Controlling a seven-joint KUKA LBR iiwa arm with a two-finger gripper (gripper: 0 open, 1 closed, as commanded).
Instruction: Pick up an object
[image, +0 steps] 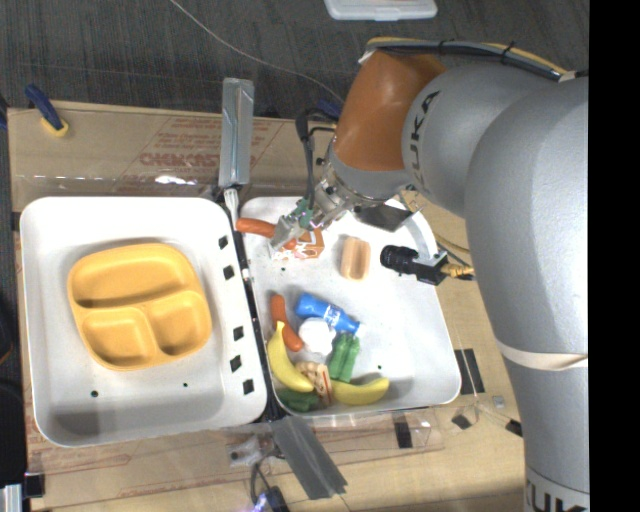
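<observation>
On the bench, the right bin (430, 330) crowds its toys at the near-left corner, so I hang my gripper (297, 228) over the far-left corner's orange-and-white piece (305, 245); grip state unclear.

One camera sits high above the tabletop (150, 140) and looks down at a slant on both white bins (40, 300)

Arm (500, 150) ran off the right and bottom edges and covered the right bin's (430, 340) far right corner. Gripper (300, 225) was too small and cluttered to read. Toy pile (315, 355) overlapped; the lower items were partly buried. A white object (380, 8) was cut off at the top edge.
</observation>
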